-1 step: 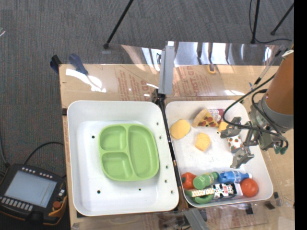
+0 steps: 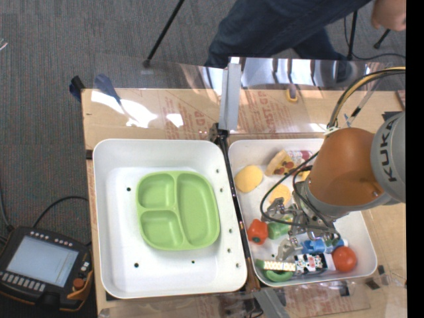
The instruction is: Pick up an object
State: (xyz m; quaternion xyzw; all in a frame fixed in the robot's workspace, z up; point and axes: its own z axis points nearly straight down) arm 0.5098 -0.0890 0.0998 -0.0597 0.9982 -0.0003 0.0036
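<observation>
arm over right bin | green tray in left bin | toys near wrist

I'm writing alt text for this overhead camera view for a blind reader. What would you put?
A grey robot arm with an orange band reaches from the right into the right white bin, its gripper low among small toy foods, including a red tomato and a yellow lemon. The left white bin holds a green divided plate.

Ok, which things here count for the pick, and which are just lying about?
For the job: gripper; right white bin with yellow round toy, red-orange toy, red ball.
Lying about: left white bin, green divided plastic plate, grey handheld control pendant.
</observation>
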